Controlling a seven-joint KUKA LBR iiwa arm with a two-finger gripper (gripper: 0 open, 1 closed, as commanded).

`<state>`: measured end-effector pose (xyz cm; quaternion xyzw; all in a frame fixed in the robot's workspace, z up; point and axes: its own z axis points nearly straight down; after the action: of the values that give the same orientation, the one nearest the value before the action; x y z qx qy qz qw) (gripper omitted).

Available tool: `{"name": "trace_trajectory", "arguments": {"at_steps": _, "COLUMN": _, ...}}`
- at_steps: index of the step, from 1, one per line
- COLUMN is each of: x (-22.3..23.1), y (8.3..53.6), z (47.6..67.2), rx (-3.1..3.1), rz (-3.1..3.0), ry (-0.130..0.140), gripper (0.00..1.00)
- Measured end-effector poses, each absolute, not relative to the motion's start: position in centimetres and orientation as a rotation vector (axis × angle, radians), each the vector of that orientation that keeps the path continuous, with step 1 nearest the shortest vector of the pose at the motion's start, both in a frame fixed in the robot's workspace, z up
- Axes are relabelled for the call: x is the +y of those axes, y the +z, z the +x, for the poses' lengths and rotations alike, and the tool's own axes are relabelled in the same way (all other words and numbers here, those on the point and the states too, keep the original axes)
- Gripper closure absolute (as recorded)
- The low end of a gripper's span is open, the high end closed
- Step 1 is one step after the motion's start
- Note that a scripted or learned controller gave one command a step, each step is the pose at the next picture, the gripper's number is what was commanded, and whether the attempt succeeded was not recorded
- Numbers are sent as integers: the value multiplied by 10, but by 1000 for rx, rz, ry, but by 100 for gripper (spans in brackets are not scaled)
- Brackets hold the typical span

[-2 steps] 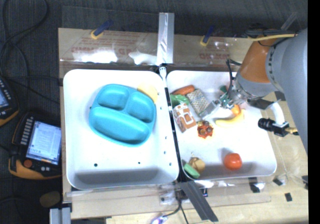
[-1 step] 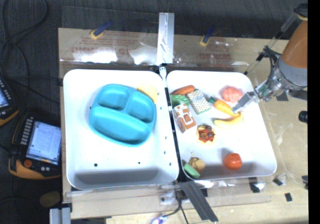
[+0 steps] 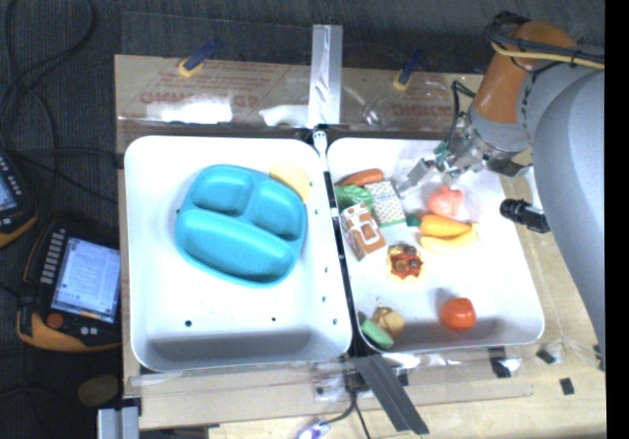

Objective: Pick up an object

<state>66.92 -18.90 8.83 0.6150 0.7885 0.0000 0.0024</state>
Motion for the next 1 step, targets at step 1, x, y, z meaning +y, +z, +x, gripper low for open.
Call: {"name": "trace_trajectory", "arguments": {"at_steps": 1, "x": -199, "y": 89, "z": 623, "rx": 2314, "rz": 2111, "ry": 1, "gripper": 0}}
